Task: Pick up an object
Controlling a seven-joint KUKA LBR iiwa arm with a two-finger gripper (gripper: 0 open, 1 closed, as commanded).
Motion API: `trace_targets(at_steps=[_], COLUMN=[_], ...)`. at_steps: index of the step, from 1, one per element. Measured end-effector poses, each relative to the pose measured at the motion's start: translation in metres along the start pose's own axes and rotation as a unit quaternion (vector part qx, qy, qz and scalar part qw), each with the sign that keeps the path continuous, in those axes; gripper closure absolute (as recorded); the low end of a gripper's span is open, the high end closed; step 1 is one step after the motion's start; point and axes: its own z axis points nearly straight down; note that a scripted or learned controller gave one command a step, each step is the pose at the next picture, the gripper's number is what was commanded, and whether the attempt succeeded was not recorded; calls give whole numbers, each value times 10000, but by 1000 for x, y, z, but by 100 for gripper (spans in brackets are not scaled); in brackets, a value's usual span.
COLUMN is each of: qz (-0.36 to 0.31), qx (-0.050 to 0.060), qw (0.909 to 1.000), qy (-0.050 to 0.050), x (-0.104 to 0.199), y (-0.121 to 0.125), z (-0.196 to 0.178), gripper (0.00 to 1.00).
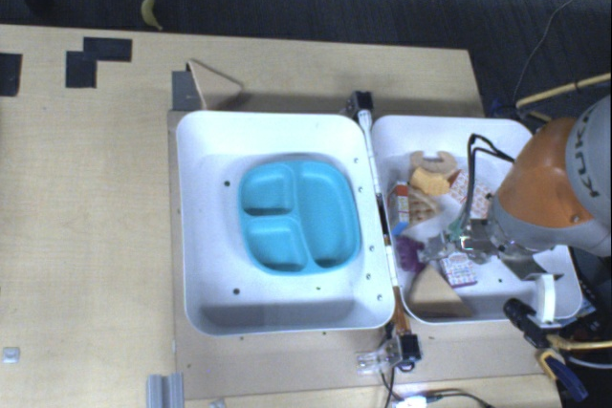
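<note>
The right bin [497, 306] holds a heap of small items. Among them are a tan lump [428, 180], a red and white packet [401, 202], a purple piece [409, 253] and a pink patterned card [460, 273]. My gripper [451, 242] is low over the middle of this heap, right beside some clear crinkled plastic [427, 223] and just above the card. The grey arm with its orange band [540, 175] covers the bin's right part. I cannot make out anything held in the gripper.
The left bin [206, 205] contains a blue tray [298, 215] with three compartments. A black-tipped divider [361, 102] runs between the bins. Cables and connectors [402, 354] lie along the bench's front edge.
</note>
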Motion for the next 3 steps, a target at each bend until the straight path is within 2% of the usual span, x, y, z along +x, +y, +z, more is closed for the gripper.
trace_targets(at_steps=[1,2,3], qz=[-4,-18,-24], qx=[-27,25,39], qw=[10000,10000,10000], qy=[-13,7,9], x=[0,59,141], y=[2,35,76], z=[-10,-97,-96], gripper=[100,100,100])
